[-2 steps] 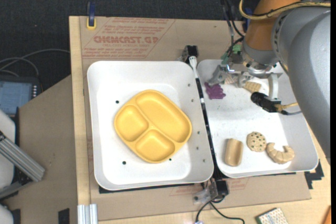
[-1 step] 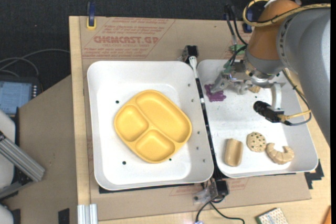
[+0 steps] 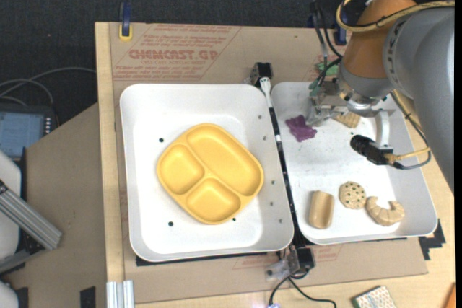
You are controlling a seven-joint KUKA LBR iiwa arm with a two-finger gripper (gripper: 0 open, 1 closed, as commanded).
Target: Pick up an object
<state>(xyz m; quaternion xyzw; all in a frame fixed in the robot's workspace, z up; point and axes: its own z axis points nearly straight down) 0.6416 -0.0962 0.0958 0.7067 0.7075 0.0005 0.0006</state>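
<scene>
Hand (image 3: 317,114) over purple piece (image 3: 300,128), near bin's (image 3: 328,233) left wall

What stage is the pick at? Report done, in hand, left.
Done: the pincer is low in the right white bin, beside the purple crumpled piece. In hand: nothing visibly gripped. Left: grasp and lift it, or the round cookie, tan cylinder or croissant.

One fixed cam, mounted above the bench (image 3: 216,47), looking down at a slant. Takes in both white bins (image 3: 137,155); arm (image 3: 426,54) enters from frame right.
</scene>
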